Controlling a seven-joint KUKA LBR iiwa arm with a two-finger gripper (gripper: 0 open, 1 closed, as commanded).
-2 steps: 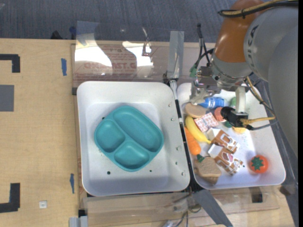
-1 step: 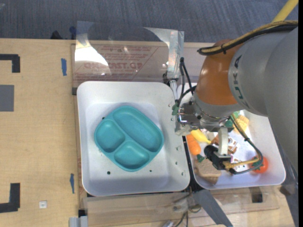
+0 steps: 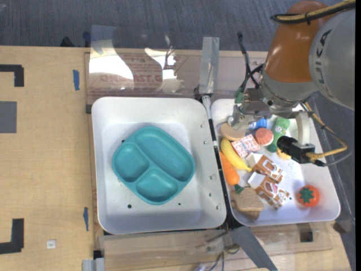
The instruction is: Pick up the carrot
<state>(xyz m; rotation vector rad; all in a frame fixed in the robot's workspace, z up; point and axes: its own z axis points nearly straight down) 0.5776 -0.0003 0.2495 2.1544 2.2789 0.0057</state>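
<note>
The orange carrot [image 3: 229,170] lies along the left wall of the right bin [image 3: 327,180], just below the yellow banana [image 3: 234,154]. My gripper [image 3: 243,113] hangs over the upper left part of that bin, above the pile of toy food. It stands well above the carrot in the view. The arm's orange band and grey wrist cover much of the bin's far side.
The left bin [image 3: 107,151] holds a teal divided plate [image 3: 153,164]. In the right bin lie a tomato [image 3: 308,195], a bread slice [image 3: 249,201], small patterned boxes [image 3: 271,179], a red-white packet [image 3: 246,146] and a green piece [image 3: 280,125].
</note>
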